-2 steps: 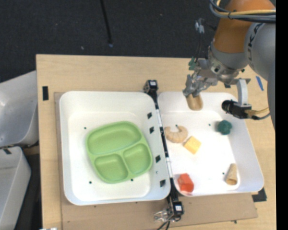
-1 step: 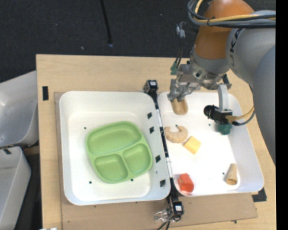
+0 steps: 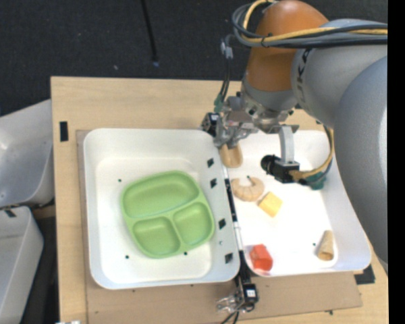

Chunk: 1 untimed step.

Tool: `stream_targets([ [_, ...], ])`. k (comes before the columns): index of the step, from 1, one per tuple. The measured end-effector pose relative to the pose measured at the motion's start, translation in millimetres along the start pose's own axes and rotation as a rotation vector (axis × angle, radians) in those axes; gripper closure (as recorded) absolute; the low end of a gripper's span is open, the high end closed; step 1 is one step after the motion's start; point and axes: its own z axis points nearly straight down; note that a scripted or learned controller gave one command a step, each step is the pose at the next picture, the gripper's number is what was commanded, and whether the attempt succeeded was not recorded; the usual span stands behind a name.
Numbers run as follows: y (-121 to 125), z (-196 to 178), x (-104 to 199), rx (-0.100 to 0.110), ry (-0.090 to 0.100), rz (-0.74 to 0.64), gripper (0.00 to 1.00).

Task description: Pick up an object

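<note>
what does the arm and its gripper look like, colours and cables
The arm is bulky and rounded, in smooth grey, with a glossy orange band above the wrist. Black and yellow cables loop over the band. The gripper is a small grey metal assembly with dark fittings.

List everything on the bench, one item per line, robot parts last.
bins: 2, white, side by side on the bench
divided plate: 1, green, in the left bin
tan piece: 1, right bin, far left corner, under the gripper
shrimp-shaped piece: 1, beige, right bin, left part
block: 1, yellow, beside the shrimp-shaped piece
red piece: 1, right bin, near left corner
cone: 1, tan, right bin, near right
arm: 1, grey with orange band
gripper: 1, over the tan piece
</note>
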Motion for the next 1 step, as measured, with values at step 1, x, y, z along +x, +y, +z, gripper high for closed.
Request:
stream_targets([
  [1,-8.5,3.2,53.9,0.000,0.001,-0.001,1.00],
])
